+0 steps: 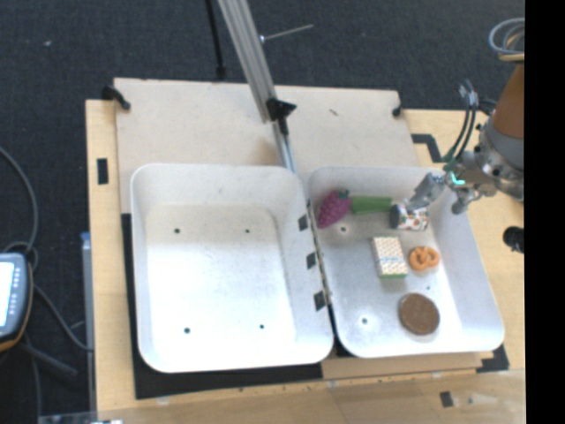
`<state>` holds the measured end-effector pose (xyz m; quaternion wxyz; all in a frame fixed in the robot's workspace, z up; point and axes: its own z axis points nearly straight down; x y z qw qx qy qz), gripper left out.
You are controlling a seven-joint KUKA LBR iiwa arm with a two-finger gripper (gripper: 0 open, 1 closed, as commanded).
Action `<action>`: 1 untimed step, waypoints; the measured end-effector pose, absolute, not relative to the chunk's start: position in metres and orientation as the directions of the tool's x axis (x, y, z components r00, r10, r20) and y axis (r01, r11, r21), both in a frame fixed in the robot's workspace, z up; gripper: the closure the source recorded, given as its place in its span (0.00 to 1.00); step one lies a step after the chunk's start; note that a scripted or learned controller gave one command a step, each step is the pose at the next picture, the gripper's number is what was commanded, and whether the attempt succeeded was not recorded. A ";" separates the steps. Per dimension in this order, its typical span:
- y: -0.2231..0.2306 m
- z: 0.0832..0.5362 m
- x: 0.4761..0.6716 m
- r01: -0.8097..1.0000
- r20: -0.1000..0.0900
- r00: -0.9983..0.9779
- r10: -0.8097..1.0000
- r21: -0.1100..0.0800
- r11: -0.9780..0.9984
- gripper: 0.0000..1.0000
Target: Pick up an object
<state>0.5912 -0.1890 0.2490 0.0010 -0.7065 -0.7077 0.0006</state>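
My gripper hangs over the far right part of the right bin, and its two grey fingers stand apart with nothing between them. Just below its left finger a small white and red can lies on the bin floor. A bunch of purple grapes with a green stem lies to the left of the can. Nearer the front are a small patterned box, an orange pretzel-shaped piece and a brown round disc.
The left bin stands beside the right one, with a dark divider strip between them. A slanted metal rail rises behind the bins. The arm's orange band shows at the right edge.
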 end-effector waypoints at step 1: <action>-0.189 0.251 0.592 1.000 -0.001 -0.003 1.000 0.002 0.003 0.00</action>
